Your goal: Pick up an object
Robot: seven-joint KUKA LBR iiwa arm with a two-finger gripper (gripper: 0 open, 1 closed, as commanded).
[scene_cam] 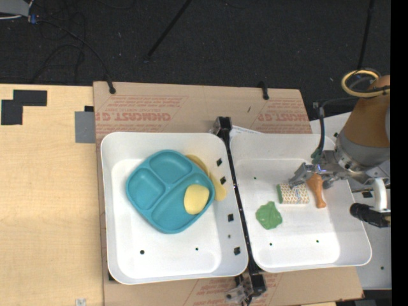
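This looks like a robotics lab. Two shallow white plastic bins sit on flattened brown printed cardboard over a pale wooden surface, while loose black cables trail across dark carpet along the top of the frame.

We see a teal plate, a pale yellow lump, a green piece, and a speckled block at three o'clock.

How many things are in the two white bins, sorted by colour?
Blue: 1, the divided plate
Yellow: 2, the round yellow piece on the plate and a flat yellow piece partly under it
Green: 1, the leafy green piece
Orange: 1, the orange piece
Patterned pale: 1, the speckled block
Total: 6
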